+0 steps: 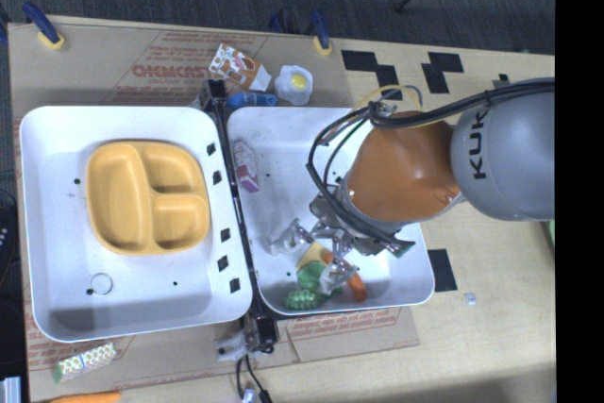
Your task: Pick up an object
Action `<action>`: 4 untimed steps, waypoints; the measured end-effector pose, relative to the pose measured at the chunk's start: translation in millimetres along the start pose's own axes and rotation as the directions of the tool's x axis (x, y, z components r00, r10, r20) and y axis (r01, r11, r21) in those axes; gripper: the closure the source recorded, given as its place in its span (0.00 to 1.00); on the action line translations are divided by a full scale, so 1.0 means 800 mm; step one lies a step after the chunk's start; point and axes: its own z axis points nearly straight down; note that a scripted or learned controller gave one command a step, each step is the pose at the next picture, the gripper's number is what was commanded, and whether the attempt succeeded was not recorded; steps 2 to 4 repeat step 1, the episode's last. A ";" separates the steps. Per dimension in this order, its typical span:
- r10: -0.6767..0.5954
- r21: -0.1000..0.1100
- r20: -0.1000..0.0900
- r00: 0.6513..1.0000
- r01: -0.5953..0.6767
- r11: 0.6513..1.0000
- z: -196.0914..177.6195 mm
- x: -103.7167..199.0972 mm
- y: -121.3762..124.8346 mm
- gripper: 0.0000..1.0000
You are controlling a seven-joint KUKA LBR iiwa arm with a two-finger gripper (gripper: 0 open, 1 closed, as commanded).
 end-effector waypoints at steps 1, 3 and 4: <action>-0.645 0.000 0.001 0.764 0.645 0.764 0.000 -0.051 -0.012 0.00; -0.645 0.000 0.001 0.764 0.645 0.764 0.000 -0.051 -0.012 0.00; -0.645 0.000 0.001 0.764 0.645 0.764 0.000 -0.051 -0.012 0.00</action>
